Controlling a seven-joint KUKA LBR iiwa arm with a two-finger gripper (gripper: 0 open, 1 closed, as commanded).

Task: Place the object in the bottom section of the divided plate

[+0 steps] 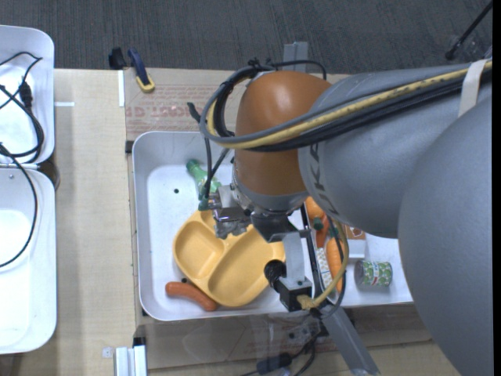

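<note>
Divided plate [213, 258]: yellow, probably rigid, light plastic. Sausage-shaped object [190, 293] beside its rim: likely light, smooth; best pinched mid-length. Gripper [227, 219] above plate; closure indeterminable.

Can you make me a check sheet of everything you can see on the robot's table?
Surface: light wooden bench with a shallow white bin on it.
Job's things: yellow divided plate lies in the bin, partly under the arm.
Clutter: orange sausage-shaped toy beside the plate's lower edge; green object near the bin's top; small green can at the right; orange object behind the wrist.
Grippers: gripper hangs over the plate's upper edge; too hidden to judge.
Cables: black and yellow cables loop around the orange band.
Surroundings: dark carpet; blue-and-yellow clamp on the bench's far edge.
</note>
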